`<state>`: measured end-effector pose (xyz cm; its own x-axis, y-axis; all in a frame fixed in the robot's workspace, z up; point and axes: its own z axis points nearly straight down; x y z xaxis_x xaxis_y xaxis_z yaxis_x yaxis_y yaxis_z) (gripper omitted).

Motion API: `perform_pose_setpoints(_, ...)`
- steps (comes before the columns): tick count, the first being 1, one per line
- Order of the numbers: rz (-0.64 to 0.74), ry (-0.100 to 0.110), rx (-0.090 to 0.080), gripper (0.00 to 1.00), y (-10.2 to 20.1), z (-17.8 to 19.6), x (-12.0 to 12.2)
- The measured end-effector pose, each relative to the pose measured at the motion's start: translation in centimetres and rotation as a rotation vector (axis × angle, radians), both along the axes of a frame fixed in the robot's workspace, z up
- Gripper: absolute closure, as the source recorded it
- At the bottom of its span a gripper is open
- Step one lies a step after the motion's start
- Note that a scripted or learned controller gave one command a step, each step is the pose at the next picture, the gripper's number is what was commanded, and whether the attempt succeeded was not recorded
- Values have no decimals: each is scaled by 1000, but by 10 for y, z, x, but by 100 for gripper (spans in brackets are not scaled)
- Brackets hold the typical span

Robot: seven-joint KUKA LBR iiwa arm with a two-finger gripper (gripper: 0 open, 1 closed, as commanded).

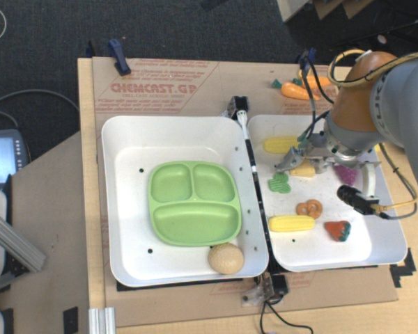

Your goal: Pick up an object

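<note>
Progress on the pick looks early: every candidate object I can see lies on a bin floor, and nothing is raised. The arm (376, 103) has its wrist low over the upper part of the right bin (383, 252), with the gripper (301, 160) down among the toy food there. Whether it has closed on anything I cannot tell, since the wrist and its cabling cover the working end from this slanted view.

Just beside the gripper sit a yellow piece (280, 145) toward the bin's far wall and a pale cheese-like block (304, 172) right under the metal parts; that block seems the likeliest target, though it may only be touched, not gripped. A purple item (347, 173) peeks out below the wrist. Nearer the camera lie a green leafy piece (279, 184), a pretzel (309, 208), a corn cob (291, 223) and a red strawberry-like piece (338, 230), all apart from the gripper.

The left bin (118, 207) holds a green divided plate (194, 202) and a tan ball (226, 259) touching the plate's near edge (neither is anywhere near the arm). An orange carrot (303, 90) rests on the board outside the bins.

What remains, by my judgement, is the whole of the grasp proper: secure one object and lift it free of the bin.
</note>
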<state>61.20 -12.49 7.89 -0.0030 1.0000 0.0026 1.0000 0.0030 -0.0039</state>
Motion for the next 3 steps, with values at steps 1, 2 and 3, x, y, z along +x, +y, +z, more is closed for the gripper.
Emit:
perform_pose_setpoints(1, -3, -16, -7, 100, -4, 22, 3)
perform_pose_setpoints(2, -6, -14, -8, 100, -53, 95, 13)
perform_pose_setpoints(3, -3, -5, -4, 0, -50, 90, 12)
